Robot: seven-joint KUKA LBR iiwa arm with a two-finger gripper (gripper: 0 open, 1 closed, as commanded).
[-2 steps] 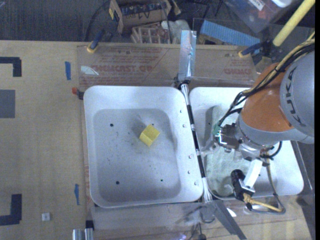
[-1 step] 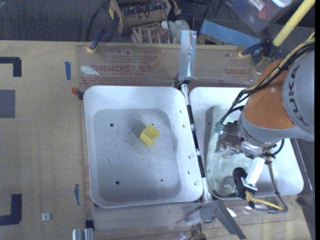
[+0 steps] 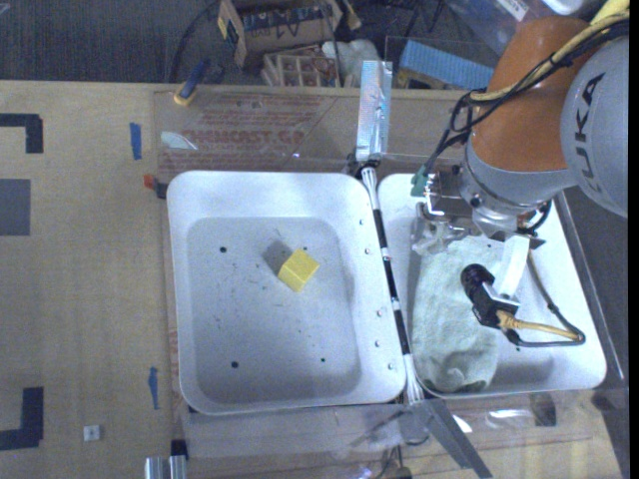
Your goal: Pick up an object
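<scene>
A small yellow cube [image 3: 298, 269] lies in the left white bin [image 3: 200, 218], a little above its middle. A crumpled pale grey-green cloth [image 3: 451, 319] fills the left part of the right bin [image 3: 579, 357]. My gripper [image 3: 440, 234] hangs over the upper left part of the right bin, right above the top edge of the cloth. The arm's grey wrist and orange band hide most of it. I see nothing held in it.
A black cable [image 3: 491, 302] with a yellow end runs from the wrist across the right bin. The raised rim between the bins [image 3: 387, 277] stands just left of the gripper. Boxes and clutter sit behind the bench at the top.
</scene>
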